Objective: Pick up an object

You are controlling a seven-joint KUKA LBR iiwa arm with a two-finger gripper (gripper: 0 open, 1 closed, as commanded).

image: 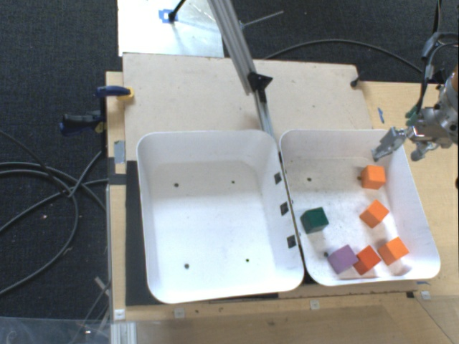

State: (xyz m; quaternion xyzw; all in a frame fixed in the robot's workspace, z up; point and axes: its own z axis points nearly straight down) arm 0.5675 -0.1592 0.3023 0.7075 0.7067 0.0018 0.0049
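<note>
Pincer: we see the gripper (384,147) at the right bin's far right rim, metal fingers poking out leftward, above and a little right of the top orange cube; nothing between them, and we cannot tell how wide they stand.
Arm: the grey wrist comes in from the right edge with cables looped above it; mostly cut off.
Progress: we judge the pick not yet done. All six blocks sit on the bin floor and none is lifted. Left to do: the descent, the close and the lift.
Nearest target: top orange cube (373,177), just below the fingertips, free-standing; probably the easiest grab.
Other blocks: second orange cube (374,213) mid-bin, turned diamond-wise; green cube (314,220) near the divider, standing alone; purple cube (343,259), red-orange cube (367,259) and another orange cube (393,250) clustered at the near wall, the purple and red-orange touching or nearly so.
Block material: we read them as matte, hard-edged small cubes, maybe foam or wood; we cannot tell which.
Right bin: right bin (423,221), a smooth white moulded tray with rounded corners and a shallow wall, its floor speckled with dark scuffs.
Left bin: left bin (208,138), the same white shell with a few dark dots on its floor.
Bench: bench top (186,92), pale flat board, dull finish.
Pole: a slanted metal pole (233,27) runs down to the bins' shared rim.
</note>
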